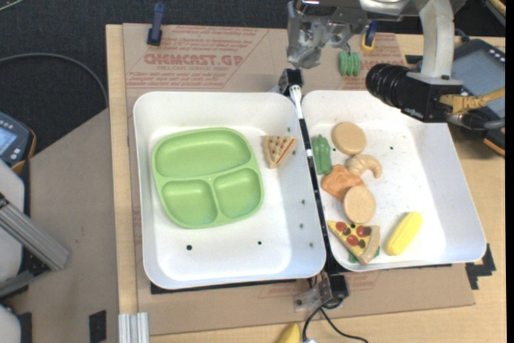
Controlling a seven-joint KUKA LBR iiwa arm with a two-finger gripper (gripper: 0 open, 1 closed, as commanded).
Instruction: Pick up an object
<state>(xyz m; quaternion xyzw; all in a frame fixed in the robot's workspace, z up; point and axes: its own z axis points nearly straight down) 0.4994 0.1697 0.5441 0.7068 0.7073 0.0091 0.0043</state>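
My gripper hangs high over the far edge of the bench, above the seam between the two bins, with nothing visible under it. The left bin holds a green divided plate and a tan waffle wedge by its right wall. In the right bin lie a green pea pod, a round cookie, a croissant, an orange piece, a tan round, a pizza slice and a yellow corn cob.
A black clip sits on the far end of the seam between the bins. A black cylinder juts over the right bin's far corner. A blue clamp and a green clamp stand on the cardboard behind the bins.
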